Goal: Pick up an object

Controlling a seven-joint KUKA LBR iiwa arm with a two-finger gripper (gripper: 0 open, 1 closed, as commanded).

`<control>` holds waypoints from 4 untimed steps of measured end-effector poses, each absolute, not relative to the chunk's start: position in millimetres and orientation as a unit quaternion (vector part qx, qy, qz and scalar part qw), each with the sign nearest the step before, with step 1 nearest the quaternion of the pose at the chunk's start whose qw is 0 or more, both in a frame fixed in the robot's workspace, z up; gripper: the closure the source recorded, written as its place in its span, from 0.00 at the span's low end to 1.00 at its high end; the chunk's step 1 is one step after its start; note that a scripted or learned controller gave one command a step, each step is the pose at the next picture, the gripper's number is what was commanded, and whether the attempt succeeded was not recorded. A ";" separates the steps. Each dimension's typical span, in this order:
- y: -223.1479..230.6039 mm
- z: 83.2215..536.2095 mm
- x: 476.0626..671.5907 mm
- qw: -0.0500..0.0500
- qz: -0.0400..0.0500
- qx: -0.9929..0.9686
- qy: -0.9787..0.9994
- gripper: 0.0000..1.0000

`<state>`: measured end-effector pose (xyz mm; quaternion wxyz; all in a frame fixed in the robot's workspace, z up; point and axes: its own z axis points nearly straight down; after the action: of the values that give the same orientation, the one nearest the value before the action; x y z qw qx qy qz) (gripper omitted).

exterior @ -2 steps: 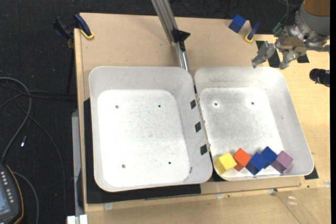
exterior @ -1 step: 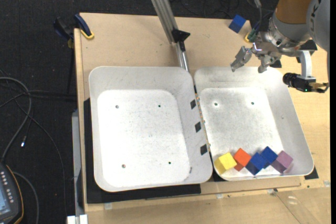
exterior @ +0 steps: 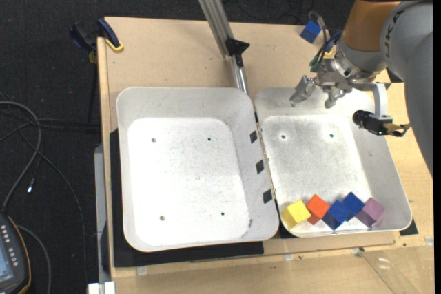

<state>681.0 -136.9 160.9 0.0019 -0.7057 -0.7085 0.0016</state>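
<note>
Four small blocks sit in a tight row along the near edge of the right bin [exterior: 386, 169], toward its near right corner: a yellow block [exterior: 296, 213], an orange block [exterior: 318, 206], a blue block [exterior: 343, 209] and a purple block [exterior: 371, 211], each touching or just beside its neighbour. At the far edge of that same bin, the gripper [exterior: 316, 94] hangs with its two fingers spread apart and nothing between them. All four blocks lie well apart from the jaws, at the opposite edge. Beside it, the left bin [exterior: 138, 107] shares the bench [exterior: 172, 51].
</note>
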 end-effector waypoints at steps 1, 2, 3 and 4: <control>-116.6 99.7 607.9 0.005 0.003 -0.708 -0.706 0.00; -118.0 114.6 612.8 -0.001 -0.001 -0.708 -0.706 1.00; -140.3 277.1 614.1 -0.005 -0.002 -0.707 -0.707 1.00; -158.5 371.4 579.2 -0.005 -0.002 -0.708 -0.706 1.00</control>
<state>579.2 -158.5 371.4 -0.0047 -0.7077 -0.7065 -0.0020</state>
